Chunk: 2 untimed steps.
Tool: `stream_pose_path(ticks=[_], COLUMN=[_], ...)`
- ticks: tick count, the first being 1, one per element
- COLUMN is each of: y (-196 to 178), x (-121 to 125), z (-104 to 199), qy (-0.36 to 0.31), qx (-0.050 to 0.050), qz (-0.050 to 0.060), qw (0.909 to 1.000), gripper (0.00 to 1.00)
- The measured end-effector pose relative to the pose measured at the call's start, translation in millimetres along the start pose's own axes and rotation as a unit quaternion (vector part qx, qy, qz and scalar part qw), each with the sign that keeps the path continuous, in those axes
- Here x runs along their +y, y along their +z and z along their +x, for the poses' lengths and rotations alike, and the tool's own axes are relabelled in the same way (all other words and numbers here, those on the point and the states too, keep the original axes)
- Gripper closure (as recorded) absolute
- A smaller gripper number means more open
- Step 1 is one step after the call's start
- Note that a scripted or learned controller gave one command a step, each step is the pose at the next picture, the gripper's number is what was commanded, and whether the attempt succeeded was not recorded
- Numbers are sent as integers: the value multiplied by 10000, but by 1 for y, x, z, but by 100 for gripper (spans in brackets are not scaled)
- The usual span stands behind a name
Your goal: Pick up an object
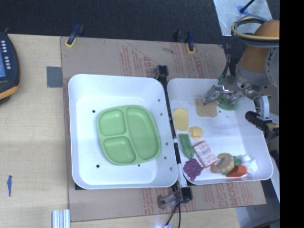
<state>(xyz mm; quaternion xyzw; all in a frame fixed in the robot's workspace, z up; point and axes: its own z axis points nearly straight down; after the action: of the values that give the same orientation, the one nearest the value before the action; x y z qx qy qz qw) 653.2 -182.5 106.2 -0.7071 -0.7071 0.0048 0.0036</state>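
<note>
My gripper (pixel 219 95) hangs low over the far part of the right bin (pixel 247 141), right beside a tan toast slice (pixel 206 109) and a green object (pixel 230 102). Nothing shows between its fingers. In that bin also lie a pale yellow slab (pixel 180 118), a small yellow piece (pixel 195 132), a green pod (pixel 186 146), a red-and-white packet (pixel 204 153), purple grapes (pixel 192 167), a brown pastry (pixel 223 163) and a red piece (pixel 237 171).
A green three-part plate (pixel 128 134) lies in the left bin (pixel 85 170). Blue and yellow clamps (pixel 190 44) hold the cardboard base at the far edge. A pendant (pixel 7 65) rests at the far left of the bench.
</note>
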Motion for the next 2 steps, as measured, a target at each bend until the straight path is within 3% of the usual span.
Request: stream_pose_path(ticks=[1,2], y=[-17,-16], x=[3,3], z=[2,2], qy=[-30,-33], qx=[-3,-3], qz=[-42,-36], qw=[10000,10000], gripper=[100,0])
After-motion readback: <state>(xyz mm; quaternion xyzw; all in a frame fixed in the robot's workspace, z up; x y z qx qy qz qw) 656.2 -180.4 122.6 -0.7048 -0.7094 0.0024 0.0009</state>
